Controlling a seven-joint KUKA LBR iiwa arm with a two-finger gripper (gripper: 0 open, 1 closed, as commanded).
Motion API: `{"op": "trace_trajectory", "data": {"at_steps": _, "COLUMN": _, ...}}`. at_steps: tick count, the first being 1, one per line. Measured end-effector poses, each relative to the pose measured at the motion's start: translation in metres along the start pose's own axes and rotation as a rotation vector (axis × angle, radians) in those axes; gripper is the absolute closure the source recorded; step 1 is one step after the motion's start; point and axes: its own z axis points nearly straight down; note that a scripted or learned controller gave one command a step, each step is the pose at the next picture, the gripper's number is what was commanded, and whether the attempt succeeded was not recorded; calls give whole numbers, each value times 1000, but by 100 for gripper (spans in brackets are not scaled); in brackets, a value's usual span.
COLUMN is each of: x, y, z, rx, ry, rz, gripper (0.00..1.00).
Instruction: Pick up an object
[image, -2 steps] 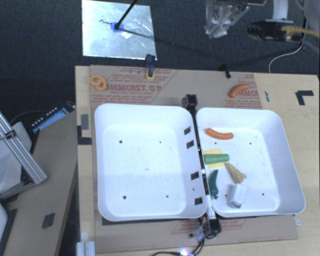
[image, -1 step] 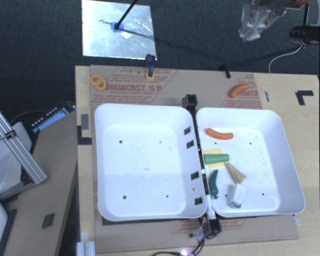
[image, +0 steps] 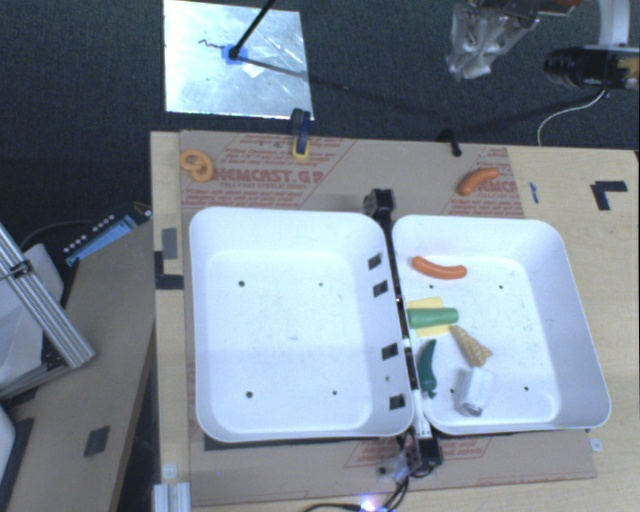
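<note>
From my remote seat, left to right. Tabletop (image: 120, 330) edge on the left, with a pretzel-like ring (image: 196, 165) near the cardboard's far left corner. Left bin (image: 290, 325) has bare floor, nothing to pick. A yellow clamp (image: 300, 133) sits at the cardboard's far edge.

Right bin (image: 545, 330) holds the candidates, clustered near the divider: orange sausage (image: 439, 267) toward the far side, then yellow block (image: 423, 303) touching a green cylinder (image: 432, 317), a dark green pepper (image: 428, 367) against the divider, a corn-like cone (image: 472, 346) and a white-grey piece (image: 475, 391) nearest me. A second orange sausage (image: 478, 181) lies outside on the cardboard.

Gripper (image: 478, 45) hangs high beyond the bins, top right, blurred. Whether the fingers are wide or narrow, I cannot tell. Nothing visible between them.

Risks, my judgement: items crowd together, so a descent may straddle two and nudge both. Pepper hugs the wall; a finger could strike the rim. The rounded sausage may roll out on closing.
</note>
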Motion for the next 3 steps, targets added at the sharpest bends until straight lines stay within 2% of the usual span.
{"op": "trace_trajectory", "data": {"at_steps": 3, "x": 119, "y": -5, "z": 0, "rx": 0, "ry": 1, "rz": -2, "gripper": 100}}
